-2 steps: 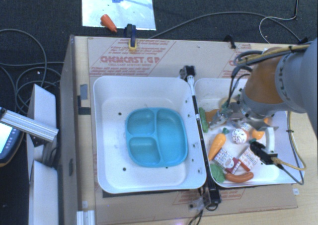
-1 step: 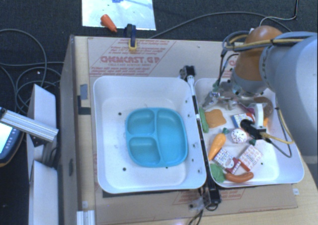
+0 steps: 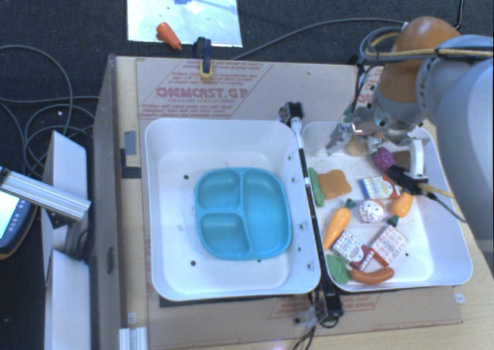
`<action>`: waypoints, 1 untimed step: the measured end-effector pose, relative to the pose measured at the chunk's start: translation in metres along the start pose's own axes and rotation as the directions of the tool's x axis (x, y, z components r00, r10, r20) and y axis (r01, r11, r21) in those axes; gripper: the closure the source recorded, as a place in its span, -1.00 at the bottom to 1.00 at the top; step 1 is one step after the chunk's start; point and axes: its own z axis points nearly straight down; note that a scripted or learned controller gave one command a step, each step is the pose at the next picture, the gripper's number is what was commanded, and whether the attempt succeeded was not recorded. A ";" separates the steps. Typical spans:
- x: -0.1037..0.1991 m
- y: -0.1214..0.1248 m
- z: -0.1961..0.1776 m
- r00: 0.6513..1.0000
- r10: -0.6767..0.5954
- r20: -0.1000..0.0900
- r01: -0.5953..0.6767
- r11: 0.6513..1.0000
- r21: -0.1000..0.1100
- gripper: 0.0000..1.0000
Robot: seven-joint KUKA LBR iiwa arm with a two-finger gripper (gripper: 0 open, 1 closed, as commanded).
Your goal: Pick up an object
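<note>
Tool (image 3: 356, 134) hangs low over the far end of the right bin (image 3: 451, 259); its grip state cannot be told. Toys lie nearer in that bin: purple piece (image 3: 383, 159), carrot (image 3: 336, 225), sausage (image 3: 370, 275). Blue tray (image 3: 242, 213) sits in the left bin (image 3: 166, 209).

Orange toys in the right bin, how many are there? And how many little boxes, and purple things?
Orange carrots: 2
Little boxes: 3
Purple things: 1
Total: 6
</note>
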 end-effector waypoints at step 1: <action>-0.039 0.000 -0.044 1.000 0.001 0.001 -0.001 1.000 -0.002 -1.00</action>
